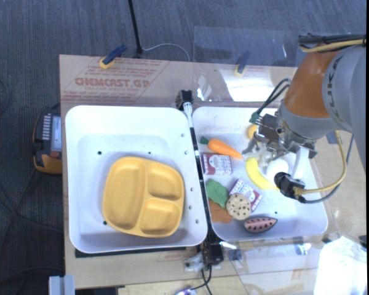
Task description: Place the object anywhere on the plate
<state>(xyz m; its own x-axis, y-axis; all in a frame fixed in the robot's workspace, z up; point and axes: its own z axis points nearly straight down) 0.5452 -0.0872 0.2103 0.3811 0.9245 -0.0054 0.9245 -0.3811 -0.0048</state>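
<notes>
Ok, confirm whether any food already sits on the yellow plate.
No: the yellow plate lies bare in the left bin.

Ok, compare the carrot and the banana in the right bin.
The carrot is orange with a green top; the banana is yellow. The carrot is straight and tapered; the banana curves. The carrot lies clear of the arm; the banana sits right under the end effector. Both are toy foods in the right bin.
</notes>
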